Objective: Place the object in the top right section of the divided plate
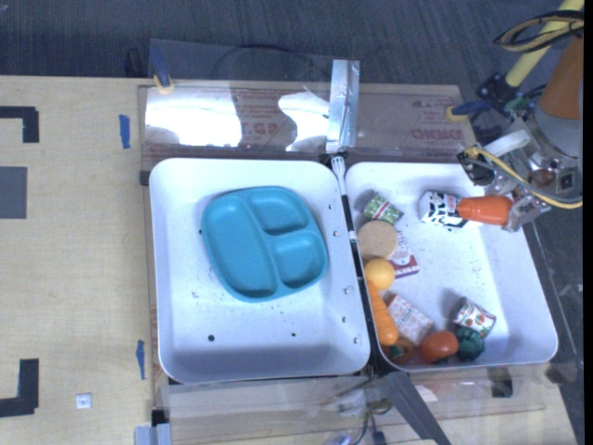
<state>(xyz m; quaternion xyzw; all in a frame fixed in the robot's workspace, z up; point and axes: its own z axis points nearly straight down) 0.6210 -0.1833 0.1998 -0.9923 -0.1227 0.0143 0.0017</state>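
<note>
gripper point(515, 213) at right bin's point(519, 290) upper right, orange carrot point(485, 210) at its tip; grip state: cannot tell | blue divided plate point(265, 241) in left bin point(181, 286) | advice: verify hold, lift clear of divider, release low over top-right section point(279, 209)

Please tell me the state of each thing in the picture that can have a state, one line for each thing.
divided plate: flat in the left bin, nothing in its sections
left bin: holds the plate
right bin: holds many toy foods
gripper: over the right bin's upper right edge
orange carrot: lying sideways at the gripper
tomato: lying near the right bin's front edge
</note>
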